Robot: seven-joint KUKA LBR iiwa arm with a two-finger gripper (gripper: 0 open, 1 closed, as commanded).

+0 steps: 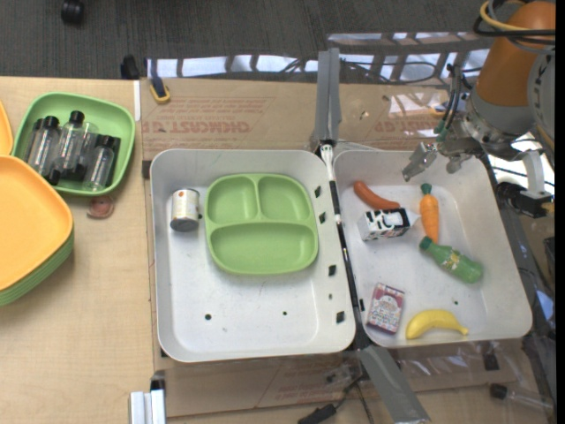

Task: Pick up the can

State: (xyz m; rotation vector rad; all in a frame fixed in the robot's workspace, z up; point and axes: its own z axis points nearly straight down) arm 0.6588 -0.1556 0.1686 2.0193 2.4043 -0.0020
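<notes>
A robotics lab: a robot arm [516,60] over two white bins [168,263] of toy food, cardboard-covered bench [229,117], office carpet [265,11] at the far side.

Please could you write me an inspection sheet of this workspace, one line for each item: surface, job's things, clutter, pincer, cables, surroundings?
Surface: two shallow white bins, left bin and right bin, side by side on a cardboard-covered bench.
Job's things: can lying on its side in the left bin, beside the left edge of the green divided plate.
Clutter: right bin holds a sausage, small carton, carrot, green bottle, pink packet and banana.
Pincer: pincer open, over the far edge of the right bin, nothing between its fingers, far from the can.
Cables: nothing seen.
Surroundings: green tray of vials and orange plates on the wooden table at left.
</notes>
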